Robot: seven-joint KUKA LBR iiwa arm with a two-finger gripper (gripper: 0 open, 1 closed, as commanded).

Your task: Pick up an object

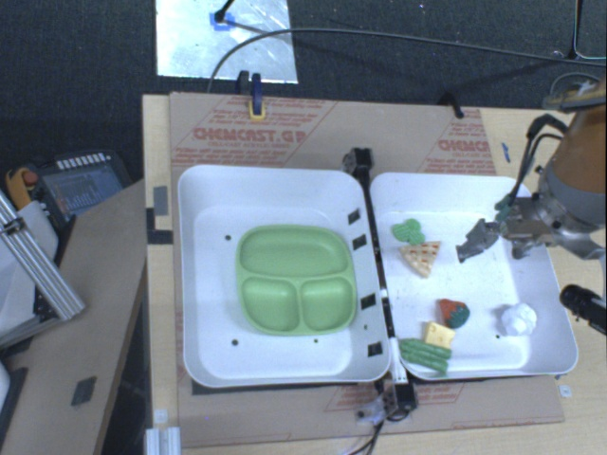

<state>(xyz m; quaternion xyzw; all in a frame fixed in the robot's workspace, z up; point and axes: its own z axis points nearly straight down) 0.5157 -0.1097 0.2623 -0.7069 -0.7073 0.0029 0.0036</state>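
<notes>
Nearest in the right bin: green bean pods, a yellow cheese cube, a red-and-teal berry thing and a white crumpled lump. Further back sit a waffle wedge and a green leafy bit. The tool hovers over bare floor beside them; can't tell its opening. The cardboard behind reads "CHEMCAST GP".
</notes>
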